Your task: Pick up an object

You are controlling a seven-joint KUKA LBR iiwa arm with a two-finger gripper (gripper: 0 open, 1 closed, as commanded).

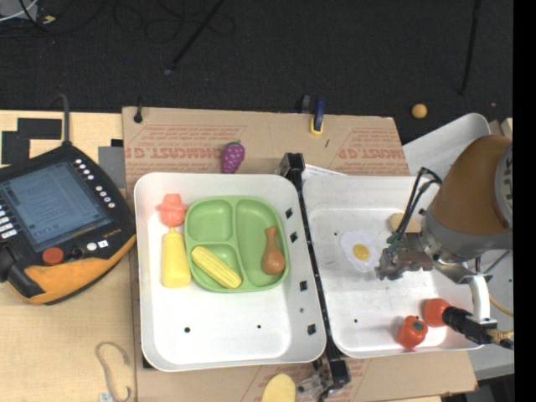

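The dark two-finger gripper (390, 264) hangs low in the right-hand shallow white bin (352, 325) just beside the flat fried-egg toy (358, 250), seemingly approaching; next it must centre over the toy.

— How many bins?
— 2 white bins: the left bin (159, 325) and the right bin (360, 329), side by side.
— And inside the left bin?
— 1 green divided plate (234, 220). On the plate, 1 corn cob (216, 267) and 1 drumstick (272, 252). Just left of the plate, 1 yellow bottle (174, 259) and 1 pink-orange toy (171, 210).
— The right bin?
— 1 fried egg (359, 250), 1 red tomato (411, 331), 1 orange-red piece (435, 311) beside the tomato.
— Outside the bins?
— 1 bunch of purple grapes (232, 157) behind the left bin, 1 yellow fruit (279, 388) in front of it, 1 control pendant (59, 216) to its left.
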